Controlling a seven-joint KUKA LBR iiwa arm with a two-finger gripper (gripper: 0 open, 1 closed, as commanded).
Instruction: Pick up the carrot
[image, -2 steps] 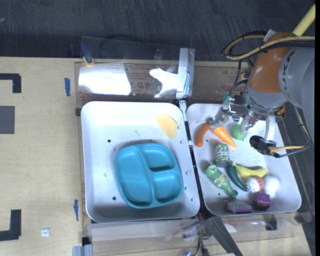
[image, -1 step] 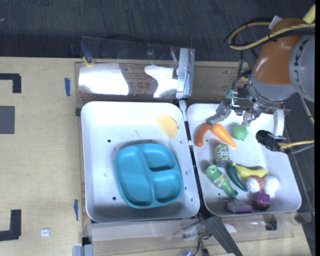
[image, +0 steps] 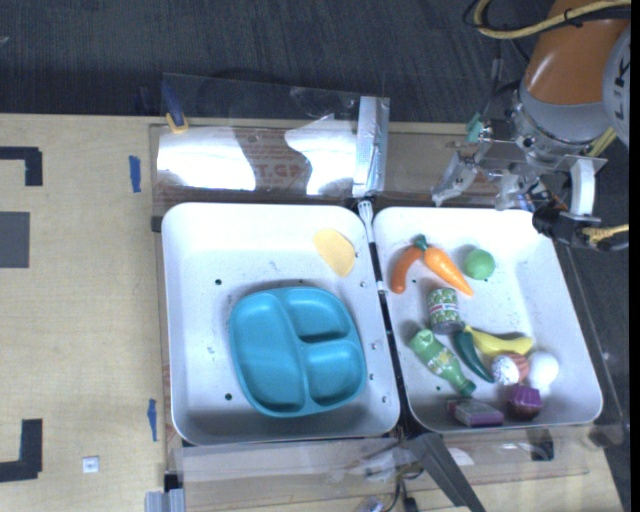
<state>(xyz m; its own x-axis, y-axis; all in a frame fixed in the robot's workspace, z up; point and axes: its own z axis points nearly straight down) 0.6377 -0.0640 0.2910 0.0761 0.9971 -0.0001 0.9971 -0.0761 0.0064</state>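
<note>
This looks like a robotics lab: a grey and orange arm (image: 570, 70) stands over a wooden worktop (image: 80, 300) marked with tape, two white bins (image: 190, 240) hold toy food, and cables (image: 520, 15) hang loose.

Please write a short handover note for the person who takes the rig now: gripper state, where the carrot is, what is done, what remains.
Gripper: above the far edge of the right bin, holding nothing; I cannot tell if it is open.
Carrot: lies in the far left part of the right bin, touching an orange pepper, near a green ball and a small can.
Done: nothing yet; the carrot is not picked up.
Left: move over the carrot, grasp, lift.
</note>
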